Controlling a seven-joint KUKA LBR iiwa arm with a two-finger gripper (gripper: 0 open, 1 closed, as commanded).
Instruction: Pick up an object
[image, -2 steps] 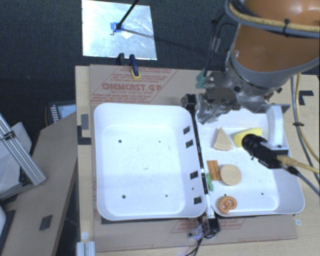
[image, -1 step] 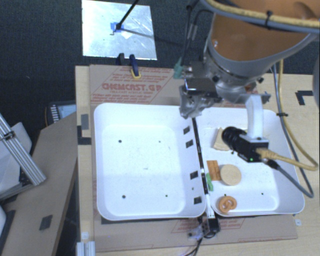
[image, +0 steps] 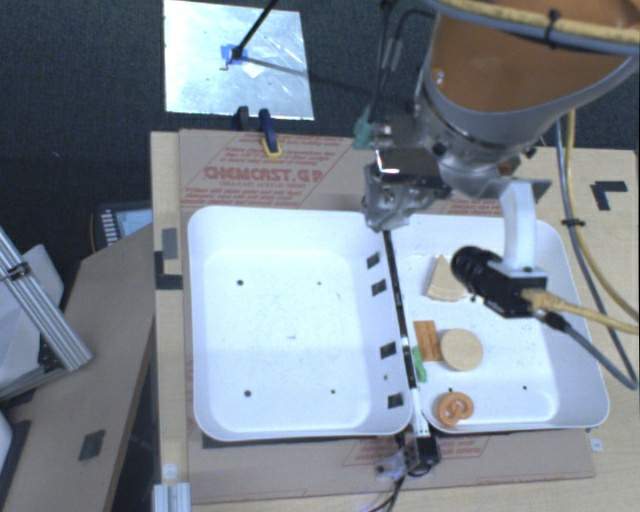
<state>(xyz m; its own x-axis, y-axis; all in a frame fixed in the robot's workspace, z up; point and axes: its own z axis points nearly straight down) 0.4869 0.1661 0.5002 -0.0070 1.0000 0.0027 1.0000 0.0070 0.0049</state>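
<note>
Pincer (image: 388, 205) is hanging over the bins' far divider, its opening impossible to judge; the disc (image: 462, 350) and wedge (image: 441, 279) are lying nearer me, in the right bin (image: 560, 400).

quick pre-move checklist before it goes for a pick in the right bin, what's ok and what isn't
1. Targets present in the right bin: ok. A tan wedge, a round tan disc, an orange block and an orange ring-shaped piece lie there.
2. Tool over a target: not ok. It sits at the far end of the divider between the bins.
3. Tool carrying nothing: cannot tell.
4. Targets spaced for a clean grasp: not ok. The block touches the disc.
5. Black camera unit clear of targets: not ok. It overlaps the wedge.
</note>
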